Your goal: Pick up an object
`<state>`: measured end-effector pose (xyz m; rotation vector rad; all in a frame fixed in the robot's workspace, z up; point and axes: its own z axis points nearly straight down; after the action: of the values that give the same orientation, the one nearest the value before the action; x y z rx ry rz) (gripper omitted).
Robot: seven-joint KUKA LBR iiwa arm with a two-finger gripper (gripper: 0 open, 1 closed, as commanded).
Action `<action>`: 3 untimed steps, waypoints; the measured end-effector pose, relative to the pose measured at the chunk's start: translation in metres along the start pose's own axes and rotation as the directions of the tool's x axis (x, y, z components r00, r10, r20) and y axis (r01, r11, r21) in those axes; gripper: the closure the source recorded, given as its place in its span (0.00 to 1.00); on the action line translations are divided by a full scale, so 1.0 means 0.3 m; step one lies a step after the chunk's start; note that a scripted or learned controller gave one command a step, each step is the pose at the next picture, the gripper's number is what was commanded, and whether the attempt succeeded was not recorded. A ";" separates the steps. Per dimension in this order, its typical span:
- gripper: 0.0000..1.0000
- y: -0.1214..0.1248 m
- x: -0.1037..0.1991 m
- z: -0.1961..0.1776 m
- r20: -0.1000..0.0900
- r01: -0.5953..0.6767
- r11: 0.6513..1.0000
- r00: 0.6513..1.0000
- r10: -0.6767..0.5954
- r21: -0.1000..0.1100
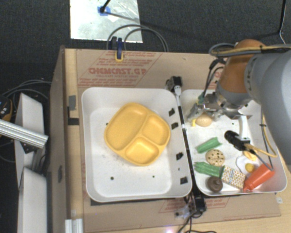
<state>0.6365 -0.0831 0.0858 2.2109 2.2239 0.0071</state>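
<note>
My gripper (198, 114) is low over the upper left part of the right bin (281, 178), close to the divider between the bins. A pale beige egg-shaped object (204, 122) lies just below and right of it, touching or nearly touching the gripper; I see nothing held. Further down the right bin lie a green piece (207, 144), a round speckled cookie (215, 156), a second green piece (208, 169), a brown round item (214, 183), a patterned cracker (233, 177), an orange object (257, 177) and a fried-egg toy (246, 165).
The left bin (99, 178) holds a yellow divided plate (137, 133) at its middle. The grey arm with its orange band (235, 74) covers the upper right of the right bin. Cables lie above the bins on the cardboard.
</note>
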 end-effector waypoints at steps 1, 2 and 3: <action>0.00 -0.401 -0.031 0.004 -0.002 -0.009 1.000 1.000 0.009 0.016; 0.00 -0.433 0.314 -0.353 -0.003 0.005 1.000 1.000 -0.005 -0.003; 0.00 -0.231 0.002 -0.355 0.005 -0.010 1.000 1.000 0.010 0.000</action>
<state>0.5665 -0.0829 0.1918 2.2199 2.2097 0.0012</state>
